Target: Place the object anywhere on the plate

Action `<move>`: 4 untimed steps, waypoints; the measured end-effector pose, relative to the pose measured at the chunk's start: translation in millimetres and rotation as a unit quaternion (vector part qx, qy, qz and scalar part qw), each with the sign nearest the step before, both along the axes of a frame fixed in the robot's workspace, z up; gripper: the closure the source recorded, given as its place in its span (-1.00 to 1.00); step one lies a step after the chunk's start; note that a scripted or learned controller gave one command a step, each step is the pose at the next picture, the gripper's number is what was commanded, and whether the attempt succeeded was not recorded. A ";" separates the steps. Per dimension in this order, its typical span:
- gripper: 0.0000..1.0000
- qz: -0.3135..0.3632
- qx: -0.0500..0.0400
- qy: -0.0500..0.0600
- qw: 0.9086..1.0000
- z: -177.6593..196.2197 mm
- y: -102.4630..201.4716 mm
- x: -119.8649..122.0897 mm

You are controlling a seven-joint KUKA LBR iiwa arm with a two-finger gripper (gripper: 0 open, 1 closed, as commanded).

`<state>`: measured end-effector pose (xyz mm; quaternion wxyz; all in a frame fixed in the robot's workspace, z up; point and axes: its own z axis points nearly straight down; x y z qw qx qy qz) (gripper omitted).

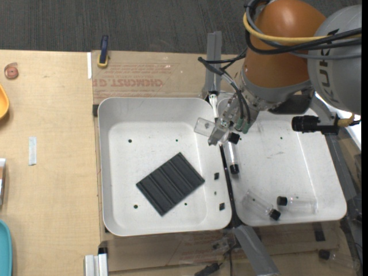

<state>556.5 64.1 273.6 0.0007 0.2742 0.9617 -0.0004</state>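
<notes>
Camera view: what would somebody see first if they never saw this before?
The big orange band of the grey robot arm at the top right stands out first. Next comes the dark ribbed rectangular plate lying in the left white bin. Small clear tubes with black caps lie in the right white bin.

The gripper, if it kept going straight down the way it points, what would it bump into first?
Probably the ridge where the left bin and right bin meet, since the gripper hangs above it. Depth is unclear from this single slanted view.
</notes>
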 end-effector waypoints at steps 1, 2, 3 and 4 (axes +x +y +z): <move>1.00 0.006 0.000 0.001 1.000 -26.4 2.5 -36.0; -1.00 0.006 0.000 0.001 1.000 -26.3 2.4 -35.9; -1.00 0.109 0.000 -0.001 0.994 -15.5 33.5 47.3; -1.00 0.308 0.000 -0.001 0.951 -48.4 66.9 89.9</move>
